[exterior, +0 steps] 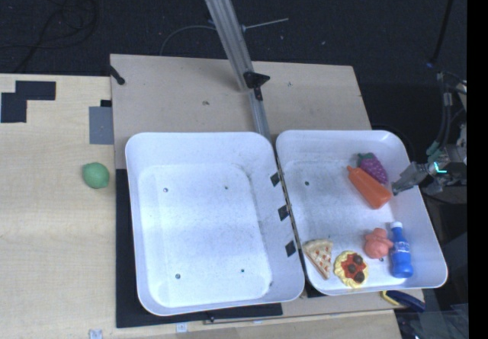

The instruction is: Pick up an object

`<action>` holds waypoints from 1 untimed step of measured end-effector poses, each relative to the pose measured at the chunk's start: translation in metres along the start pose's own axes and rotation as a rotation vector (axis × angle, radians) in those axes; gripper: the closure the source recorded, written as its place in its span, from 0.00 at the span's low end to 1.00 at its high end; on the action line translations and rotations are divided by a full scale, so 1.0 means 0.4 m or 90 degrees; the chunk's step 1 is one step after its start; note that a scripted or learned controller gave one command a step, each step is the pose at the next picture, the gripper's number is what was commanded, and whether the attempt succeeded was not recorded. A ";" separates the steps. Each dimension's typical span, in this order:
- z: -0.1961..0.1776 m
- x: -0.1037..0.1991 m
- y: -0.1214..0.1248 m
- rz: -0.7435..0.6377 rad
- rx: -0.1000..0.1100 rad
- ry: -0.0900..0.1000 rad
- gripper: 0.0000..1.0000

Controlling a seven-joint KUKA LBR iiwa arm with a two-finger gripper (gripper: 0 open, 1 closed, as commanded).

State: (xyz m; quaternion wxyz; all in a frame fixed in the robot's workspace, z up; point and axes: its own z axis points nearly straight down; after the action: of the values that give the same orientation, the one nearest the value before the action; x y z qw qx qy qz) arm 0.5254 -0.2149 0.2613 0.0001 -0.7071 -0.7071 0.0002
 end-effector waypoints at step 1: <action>0.000 0.000 0.000 0.000 0.000 0.000 0.00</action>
State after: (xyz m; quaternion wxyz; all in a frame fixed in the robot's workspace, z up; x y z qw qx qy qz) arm 0.5254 -0.2149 0.2613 0.0001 -0.7071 -0.7071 0.0002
